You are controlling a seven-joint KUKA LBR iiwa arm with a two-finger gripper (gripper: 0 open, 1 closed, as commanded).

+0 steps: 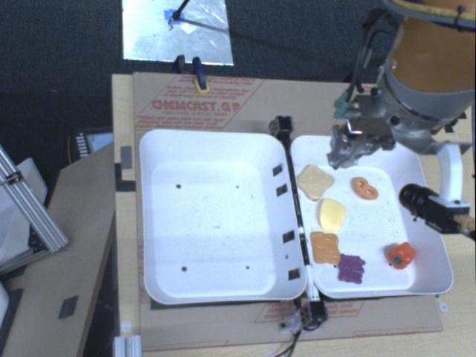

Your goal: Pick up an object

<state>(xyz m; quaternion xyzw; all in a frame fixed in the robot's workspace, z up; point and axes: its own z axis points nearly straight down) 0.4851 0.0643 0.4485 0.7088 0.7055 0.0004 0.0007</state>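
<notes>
The right bin (428,222) holds several small items: a tan cookie-shaped piece (314,181), an orange pretzel (364,189), a yellow oval piece (332,214), an orange toast-like square (325,247), a purple grape cluster (350,268) and a red pepper (401,255). My gripper (343,155) hangs over the back left part of that bin, just above and right of the tan piece. Nothing shows between its fingers.
The left bin (216,214) lies beside the right one, joined by a black clip strip (290,199). A black cylinder on the arm (428,203) juts over the right bin's right side. A metal sheet (177,21) lies at the back.
</notes>
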